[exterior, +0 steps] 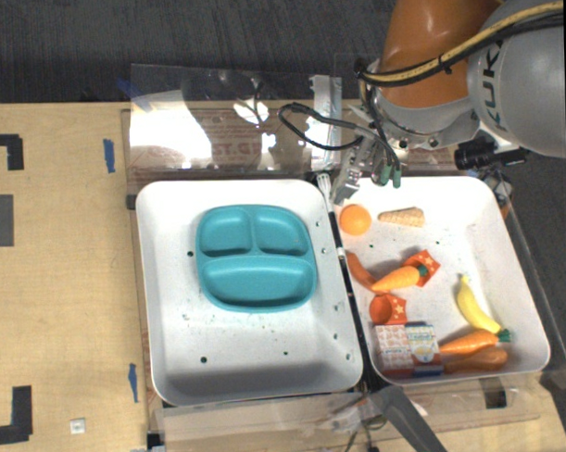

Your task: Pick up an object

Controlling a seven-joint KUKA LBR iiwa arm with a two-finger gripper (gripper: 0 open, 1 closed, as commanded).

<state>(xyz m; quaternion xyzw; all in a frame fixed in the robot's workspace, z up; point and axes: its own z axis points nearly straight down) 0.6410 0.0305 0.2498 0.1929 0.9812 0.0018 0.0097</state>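
Gripper hung at right bin's 11 o'clock corner; couldn't tell jaw state. Orange ball sat just beside it at 6 o'clock, round, no long axis

The arm is cut off by the top and right edges. The end effector is a blur of cables and metal. A carrot partly hides the brown sausage. The printing on the small box is too small to read.
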